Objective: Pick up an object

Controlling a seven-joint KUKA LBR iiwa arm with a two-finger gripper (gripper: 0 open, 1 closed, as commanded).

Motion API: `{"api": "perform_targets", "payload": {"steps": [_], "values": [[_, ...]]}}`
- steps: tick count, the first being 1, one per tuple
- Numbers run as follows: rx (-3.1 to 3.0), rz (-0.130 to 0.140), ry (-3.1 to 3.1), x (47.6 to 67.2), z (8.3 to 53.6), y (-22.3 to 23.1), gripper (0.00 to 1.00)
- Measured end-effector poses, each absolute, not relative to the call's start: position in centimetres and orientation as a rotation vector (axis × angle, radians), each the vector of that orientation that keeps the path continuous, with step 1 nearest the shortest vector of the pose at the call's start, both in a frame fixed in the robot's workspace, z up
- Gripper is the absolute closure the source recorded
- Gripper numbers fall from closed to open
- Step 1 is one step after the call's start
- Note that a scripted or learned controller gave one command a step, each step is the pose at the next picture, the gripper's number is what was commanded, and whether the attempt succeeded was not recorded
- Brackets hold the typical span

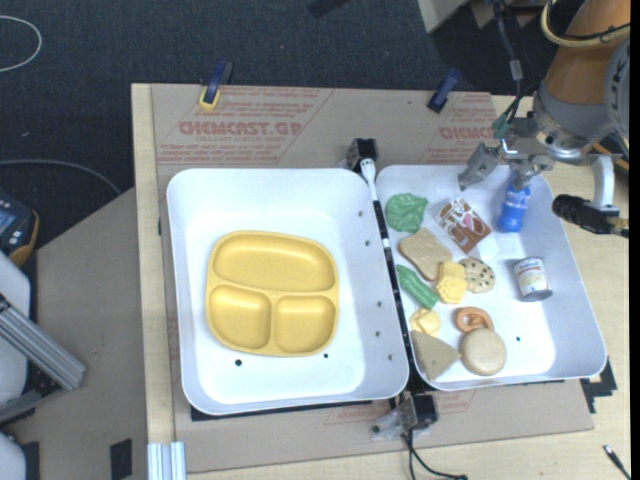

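In the camera view, two white bins stand side by side on the tabletop (pixel 300 118), which is covered by brown board with red print. The left bin (pixel 190 208) holds a yellow divided tray (pixel 272 292) with three compartments, lying near its middle. The right bin (pixel 570 298) holds many small things. A green leaf-shaped piece (pixel 406 211) lies near its upper left corner. Below it is a tan slice of bread (pixel 424 253), and beside that a red and white packet (pixel 463 223). A chocolate chip cookie (pixel 478 275) lies near a yellow ridged piece (pixel 452 284), and a green pod (pixel 416 286) lies along the left wall. Lower there are a small yellow piece (pixel 426 320), a brown pretzel (pixel 472 319), a round tan bun (pixel 483 352) and a tan wedge (pixel 431 354). A small tin can (pixel 531 277) lies on its side, apart from the others, toward the right. Two blue clamps (pixel 214 84) hold the board at the far edge.

The hand (pixel 505 163) hangs over the far part of the right bin. One grey finger (pixel 476 166) points down to the left, and a blue bottle (pixel 515 204) stands upright just below the hand, at its right part. The fingers look spread apart, but I cannot tell surely how far open the hand is, or whether it touches the bottle. The packet is near, just to the lower left of the hand.
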State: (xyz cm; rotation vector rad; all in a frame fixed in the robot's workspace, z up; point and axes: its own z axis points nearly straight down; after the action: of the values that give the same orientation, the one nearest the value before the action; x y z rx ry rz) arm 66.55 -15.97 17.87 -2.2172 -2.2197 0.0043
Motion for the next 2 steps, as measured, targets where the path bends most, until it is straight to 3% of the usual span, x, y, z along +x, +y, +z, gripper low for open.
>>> {"api": "perform_targets", "payload": {"steps": [1, 2], "values": [[-2.214, 0.006, -2.219, 66.7, 11.6, -15.3, 0.0], [-2.216, 0.003, -2.222, 66.7, 8.4, -15.2, 0.0]]}}
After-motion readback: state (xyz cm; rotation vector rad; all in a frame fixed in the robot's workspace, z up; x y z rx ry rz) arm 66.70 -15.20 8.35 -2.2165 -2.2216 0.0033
